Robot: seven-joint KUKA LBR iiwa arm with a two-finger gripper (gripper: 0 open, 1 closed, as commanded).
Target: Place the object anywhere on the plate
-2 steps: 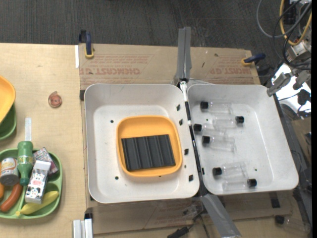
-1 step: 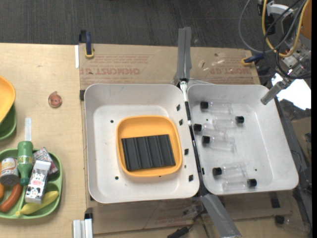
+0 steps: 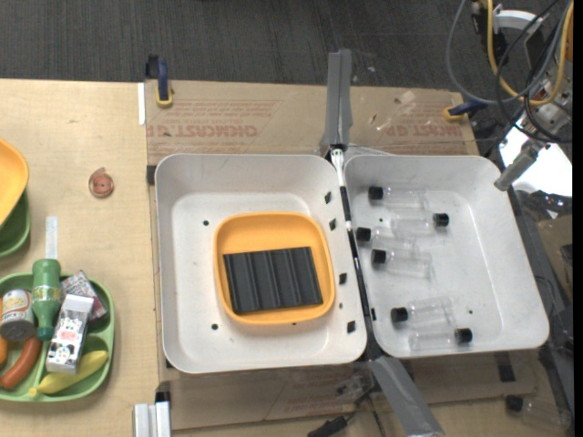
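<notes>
An orange plate (image 3: 273,228) sits in the middle of the left bin (image 3: 182,244). A dark grey ribbed slab (image 3: 273,278) lies flat on the plate, covering most of its floor. Several clear vials with black caps are scattered in the right bin (image 3: 496,271), among them one at the back (image 3: 407,196), one in the middle (image 3: 401,259) and one at the front (image 3: 428,317). A grey part of my gripper (image 3: 516,167) pokes in at the far right, just outside the right bin's back corner and well away from the plate.
A green tray of toy food (image 3: 55,340) and a yellow bowl (image 3: 9,189) stand on the wooden table at the left. A small pink disc (image 3: 102,183) lies near them. Cables (image 3: 510,44) hang at the back right.
</notes>
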